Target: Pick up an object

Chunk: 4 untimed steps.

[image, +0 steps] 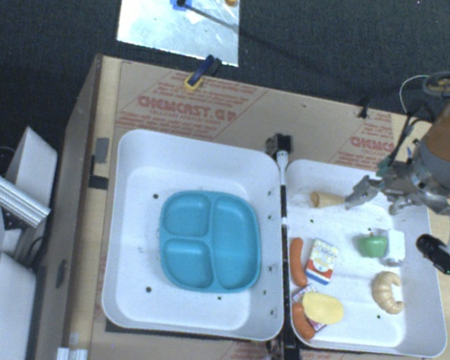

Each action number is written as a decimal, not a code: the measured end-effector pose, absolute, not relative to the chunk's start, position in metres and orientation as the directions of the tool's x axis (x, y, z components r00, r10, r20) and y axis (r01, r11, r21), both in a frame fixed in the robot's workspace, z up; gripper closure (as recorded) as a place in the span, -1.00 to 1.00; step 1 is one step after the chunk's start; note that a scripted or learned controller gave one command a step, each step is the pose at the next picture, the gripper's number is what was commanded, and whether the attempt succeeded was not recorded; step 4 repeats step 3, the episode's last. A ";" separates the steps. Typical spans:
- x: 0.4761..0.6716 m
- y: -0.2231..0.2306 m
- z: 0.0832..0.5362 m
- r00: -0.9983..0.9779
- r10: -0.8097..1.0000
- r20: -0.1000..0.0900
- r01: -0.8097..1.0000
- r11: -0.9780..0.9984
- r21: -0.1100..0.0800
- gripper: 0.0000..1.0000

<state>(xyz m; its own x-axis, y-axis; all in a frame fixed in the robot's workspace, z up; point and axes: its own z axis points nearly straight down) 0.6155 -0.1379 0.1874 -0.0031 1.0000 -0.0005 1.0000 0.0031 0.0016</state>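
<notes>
Over the far edge of the right bin [437,336], the hand [382,194] hangs with its fingers spread and nothing between them, so I'd say the pick hasn't really started. Everything's still lying loose: green item [372,244] nearest it, croissant [388,292], small carton [322,261], potato chip [322,307], hot dog [298,261]. Left bin [123,286] has a blue divided plate [209,241]. Cardboard [219,110] on the tabletop looks like it reads "CHEMCAST GP". Carton print is too small to read.

Blue tray [209,241] in left bin [139,161]. Right bin [423,321]: croissant [388,292], green item [374,243], carton [321,261], sausages [298,262], yellow item [321,308]. Gripper [381,199] open above far edge.
</notes>
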 end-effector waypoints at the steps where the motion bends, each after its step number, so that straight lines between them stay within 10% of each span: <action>1: 0.579 -0.168 0.104 -0.003 1.000 0.000 1.000 0.003 0.003 -1.00; 2: 0.536 -0.119 0.085 0.000 1.000 -0.005 1.000 0.000 0.006 -1.00; 3: 0.536 -0.117 0.095 -0.003 1.000 -0.002 1.000 0.003 0.006 1.00; 4: 0.536 -0.117 0.095 -0.003 1.000 -0.002 1.000 0.003 0.006 1.00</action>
